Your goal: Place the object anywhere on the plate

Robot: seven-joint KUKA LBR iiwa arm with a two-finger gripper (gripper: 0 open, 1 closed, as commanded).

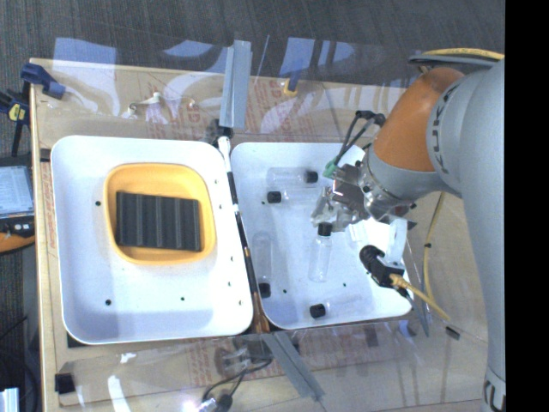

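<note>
A wooden counter [129, 363] on dark ribbed carpet [257, 7] bears two shallow white bins. The left bin [77, 299] holds a squarish yellow plate [159, 178] with rounded corners and a black ribbed block [159, 221] on it. In the right bin [292, 307], well right of the plate, lies a clear plastic tube [321, 256], long axis running up-down. The tool [326, 223] hangs over the tube's upper end; whether it is apart or together, I cannot tell.

End effector [326, 221] fingers — too small (and blurred) to tell.
</note>
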